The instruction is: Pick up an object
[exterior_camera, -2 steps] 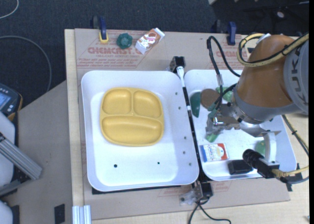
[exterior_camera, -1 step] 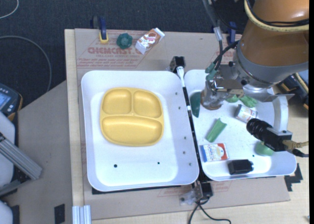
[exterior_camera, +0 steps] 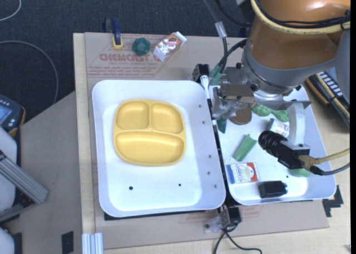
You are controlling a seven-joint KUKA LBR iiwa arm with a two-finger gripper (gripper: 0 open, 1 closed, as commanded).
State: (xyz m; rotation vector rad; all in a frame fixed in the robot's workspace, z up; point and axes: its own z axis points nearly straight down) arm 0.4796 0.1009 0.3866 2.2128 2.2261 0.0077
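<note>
Black block [exterior_camera: 272,189] lies nearest you; the gripper [exterior_camera: 231,105] hangs over the right bin [exterior_camera: 322,136], its state untellable, so you risk a blind miss.

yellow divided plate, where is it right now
The yellow divided plate lies flat in the left white bin, toward its upper middle, across the divider from the right bin's small items.

Arm [exterior_camera: 300,19] cropped top right, right bin [exterior_camera: 317,136] partly hidden (seemingly half), end effector [exterior_camera: 231,108] fingers unclear

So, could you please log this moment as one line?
end effector: low in right bin | grasp: unclear | yellow plastic divided tray: left bin
</note>
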